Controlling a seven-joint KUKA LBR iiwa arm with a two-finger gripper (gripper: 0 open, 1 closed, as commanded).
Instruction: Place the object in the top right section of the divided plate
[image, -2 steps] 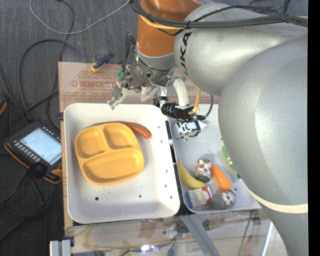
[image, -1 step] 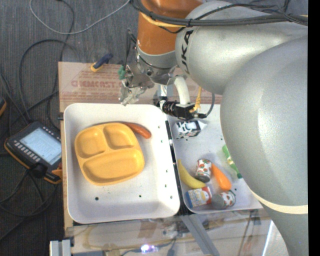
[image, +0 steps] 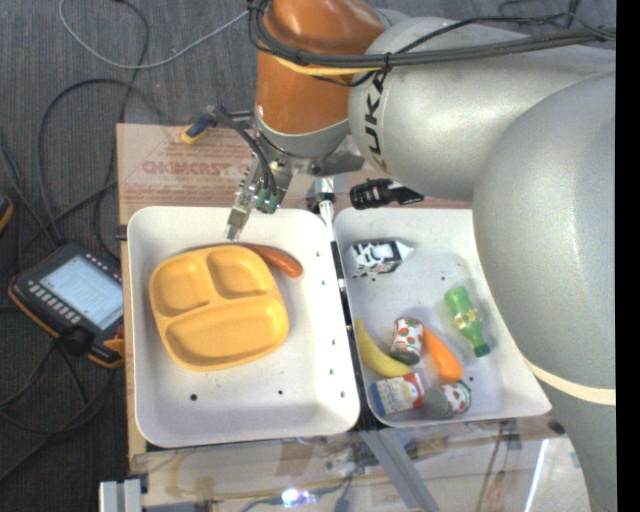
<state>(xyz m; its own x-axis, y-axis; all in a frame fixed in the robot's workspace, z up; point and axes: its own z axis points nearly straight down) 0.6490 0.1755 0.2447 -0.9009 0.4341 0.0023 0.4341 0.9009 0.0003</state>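
Camera view. The left bin (image: 160, 400) holds a yellow divided plate (image: 220, 310) with three sections. A toy sausage (image: 277, 259), orange-brown and elongated, lies across the plate's upper right rim, partly over the top right section and partly outside it toward the bin wall. The gripper (image: 240, 215) hangs above the upper edge of the left bin, just beyond the plate's top rim and near the sausage's left end. It holds nothing. The fingers appear as one narrow tip pointing down; whether they are spread or pressed together cannot be told from this angle.

Handling judgement: the sausage is probably a light, rigid plastic toy with a smooth, rounded surface, so it may roll or slip out of a pinch. The best hold is across its short axis at mid-length, with the fingers closing on its two long sides.

The right bin (image: 500, 400) contains a toy banana (image: 377, 356), a toy carrot (image: 442, 356), a green bottle (image: 467, 318), small cans (image: 406, 340) and a black-and-white packet (image: 378, 256). None is touched by the arm.
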